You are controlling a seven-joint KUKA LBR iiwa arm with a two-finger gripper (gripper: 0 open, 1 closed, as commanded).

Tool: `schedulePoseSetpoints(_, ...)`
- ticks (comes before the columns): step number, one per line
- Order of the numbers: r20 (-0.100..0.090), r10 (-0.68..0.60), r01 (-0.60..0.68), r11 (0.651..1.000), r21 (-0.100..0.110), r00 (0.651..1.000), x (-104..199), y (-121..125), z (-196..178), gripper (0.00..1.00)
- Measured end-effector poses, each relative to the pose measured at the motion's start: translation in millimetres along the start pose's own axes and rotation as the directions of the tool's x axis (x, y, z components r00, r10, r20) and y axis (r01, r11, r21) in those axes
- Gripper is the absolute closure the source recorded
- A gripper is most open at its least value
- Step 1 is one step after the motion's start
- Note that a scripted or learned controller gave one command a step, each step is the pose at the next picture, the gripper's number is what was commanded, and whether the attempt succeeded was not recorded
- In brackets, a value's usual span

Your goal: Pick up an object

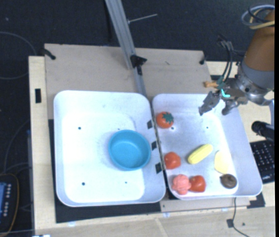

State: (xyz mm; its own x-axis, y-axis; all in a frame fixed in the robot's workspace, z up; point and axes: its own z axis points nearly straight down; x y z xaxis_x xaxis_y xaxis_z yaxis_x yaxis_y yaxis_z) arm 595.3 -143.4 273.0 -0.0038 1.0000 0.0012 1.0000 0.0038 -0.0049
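My gripper [217, 107] hangs over the far right corner of the right bin [198, 125], fingers spread open with nothing between them. Below it in that bin lie a red tomato with a green top [164, 119], a second red fruit [172, 159], a yellow banana-like piece [199, 153], a pale yellow piece [221, 162], a pink lump [181, 182], a red piece [197, 183] and a brown round piece [228, 180]. All of them are well apart from the gripper.
The left bin [80, 132] holds a blue bowl [128, 149]. A grey metal post [122, 31] slants up from between the bins at the back. A black keyboard [263, 159] lies right of the right bin.
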Motion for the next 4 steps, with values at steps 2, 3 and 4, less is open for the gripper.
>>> schedulePoseSetpoints(2,0.004,0.004,-0.004,1.000,0.001,1.000,1.5,5.9,59.8,0.00)
schedulePoseSetpoints(3,0.004,0.006,-0.006,1.000,0.002,1.000,-6.3,3.8,123.7,0.00)
schedulePoseSetpoints(4,0.004,0.008,-0.008,1.000,-0.002,1.000,-8.3,3.4,175.8,0.00)
